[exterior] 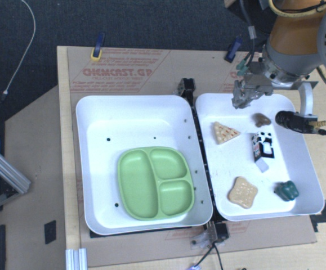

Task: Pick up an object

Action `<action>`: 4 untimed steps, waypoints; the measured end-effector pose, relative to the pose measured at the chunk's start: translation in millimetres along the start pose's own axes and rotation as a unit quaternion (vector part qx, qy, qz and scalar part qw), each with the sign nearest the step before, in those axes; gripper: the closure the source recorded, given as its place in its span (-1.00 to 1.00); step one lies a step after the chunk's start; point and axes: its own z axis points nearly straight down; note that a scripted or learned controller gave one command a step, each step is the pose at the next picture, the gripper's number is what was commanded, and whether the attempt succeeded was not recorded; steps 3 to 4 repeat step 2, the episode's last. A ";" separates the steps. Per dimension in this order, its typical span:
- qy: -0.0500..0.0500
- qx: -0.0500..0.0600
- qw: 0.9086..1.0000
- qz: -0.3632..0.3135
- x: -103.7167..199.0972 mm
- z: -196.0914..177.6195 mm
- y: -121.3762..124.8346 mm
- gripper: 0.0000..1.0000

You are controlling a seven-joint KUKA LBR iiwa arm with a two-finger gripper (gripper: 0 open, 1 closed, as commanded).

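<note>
Objects loose in right bin – grab could miss

Right bin (306, 204) holds five small items: triangular cracker-like wedge (225, 133), brown lump (261, 118), black-and-white block (263, 145), tan biscuit-shaped piece (242, 192), dark green item (287, 190). Gripper (245, 98) hangs over the bin's far edge, near wedge and lump, touching neither; nothing between its jaws, width can't be told.

Risks, as I judge: items are small and flat, so fingers may close off-centre and slide or flick one away. Lump sits close to the bin wall, so a collision is poss. Green divided plate (154, 181) in left bin (95, 128) is well apart, no issue.
</note>
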 end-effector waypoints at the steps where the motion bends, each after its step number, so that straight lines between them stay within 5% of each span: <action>1: 0.000 0.000 1.000 0.000 56.3 0.6 -16.6 1.00; 2: 0.000 0.001 1.000 0.000 104.9 23.1 -29.5 1.00; 4: 0.000 0.001 1.000 0.000 104.9 23.1 -29.5 1.00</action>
